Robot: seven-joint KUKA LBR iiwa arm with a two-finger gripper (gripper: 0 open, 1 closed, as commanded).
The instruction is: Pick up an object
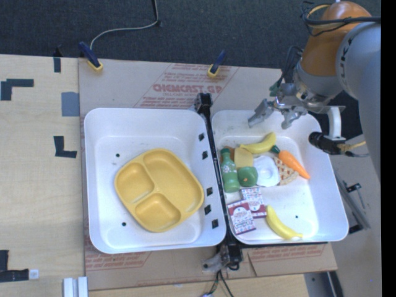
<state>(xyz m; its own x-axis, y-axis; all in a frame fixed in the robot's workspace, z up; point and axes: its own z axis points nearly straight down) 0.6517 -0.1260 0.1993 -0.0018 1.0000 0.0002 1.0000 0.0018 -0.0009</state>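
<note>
Camera view: grey arm's gripper (275,114) is hovering above the far rim of the shallow white right bin (322,218), fingers (257,117) spreading wide and holding nothing, seemingly readying a descent. Nearest beneath it is lying a curved yellow plastic banana (262,144); beyond, an orange toy carrot (292,163). Left of that bin, the left white bin (99,166) is containing a yellow divided plastic tray (158,189).

The tool (273,114) hangs with its fingers spread over the far edge of the right bin (322,218), holding nothing. Below it lie a banana (262,144), a carrot (292,164), a green bottle (229,171) and a second banana (281,224). The left bin (102,129) holds a yellow divided tray (158,189).
</note>
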